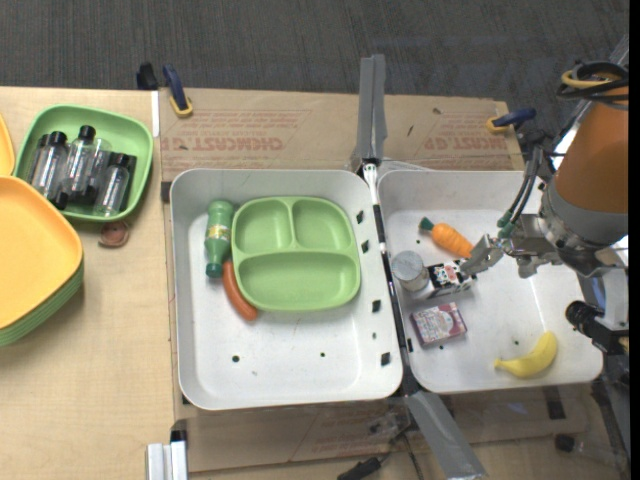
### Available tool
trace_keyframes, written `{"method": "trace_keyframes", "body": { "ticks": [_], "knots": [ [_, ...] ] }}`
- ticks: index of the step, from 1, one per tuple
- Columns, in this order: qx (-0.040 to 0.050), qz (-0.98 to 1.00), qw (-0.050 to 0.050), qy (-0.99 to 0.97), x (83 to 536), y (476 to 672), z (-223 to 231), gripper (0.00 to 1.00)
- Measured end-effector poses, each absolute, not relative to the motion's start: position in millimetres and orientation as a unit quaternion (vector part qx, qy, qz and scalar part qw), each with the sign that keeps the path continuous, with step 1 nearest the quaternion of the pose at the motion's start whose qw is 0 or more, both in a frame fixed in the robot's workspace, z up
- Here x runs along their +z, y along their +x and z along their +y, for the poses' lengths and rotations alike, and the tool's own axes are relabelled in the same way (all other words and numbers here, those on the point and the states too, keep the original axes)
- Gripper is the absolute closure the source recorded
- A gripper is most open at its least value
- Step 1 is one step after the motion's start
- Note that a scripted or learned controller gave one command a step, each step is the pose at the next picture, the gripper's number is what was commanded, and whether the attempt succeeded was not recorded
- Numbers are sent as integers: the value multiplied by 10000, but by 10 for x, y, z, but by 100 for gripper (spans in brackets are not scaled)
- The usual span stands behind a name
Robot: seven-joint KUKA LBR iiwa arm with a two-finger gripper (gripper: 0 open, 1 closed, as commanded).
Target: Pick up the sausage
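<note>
The sausage (238, 290) is a reddish-orange link lying in the left bin (290, 373). It rests against the left edge of a green divided plate (296, 252), just below a green bottle (217, 235). My gripper (482, 254) hangs over the right bin (560, 313), far to the right of the sausage. It points down-left towards a small black and white item (450, 275), with a carrot (447, 236) just above its tip. Nothing shows in its grasp.
The right bin also holds a silver can (407, 268), a pink packet (439, 323) and a banana (530, 356). Left of the bins on the bench stand a green tray of bottles (85, 161) and stacked orange plates (35, 258).
</note>
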State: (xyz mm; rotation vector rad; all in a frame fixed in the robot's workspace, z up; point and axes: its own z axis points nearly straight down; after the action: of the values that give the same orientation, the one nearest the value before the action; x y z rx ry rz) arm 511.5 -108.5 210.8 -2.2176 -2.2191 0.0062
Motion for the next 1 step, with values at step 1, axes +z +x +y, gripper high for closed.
{"method": "trace_keyframes", "body": {
  "ticks": [1],
  "knots": [
    [10,-7205,7,-6935,1457,5677,-1227,0]
  ]
}}
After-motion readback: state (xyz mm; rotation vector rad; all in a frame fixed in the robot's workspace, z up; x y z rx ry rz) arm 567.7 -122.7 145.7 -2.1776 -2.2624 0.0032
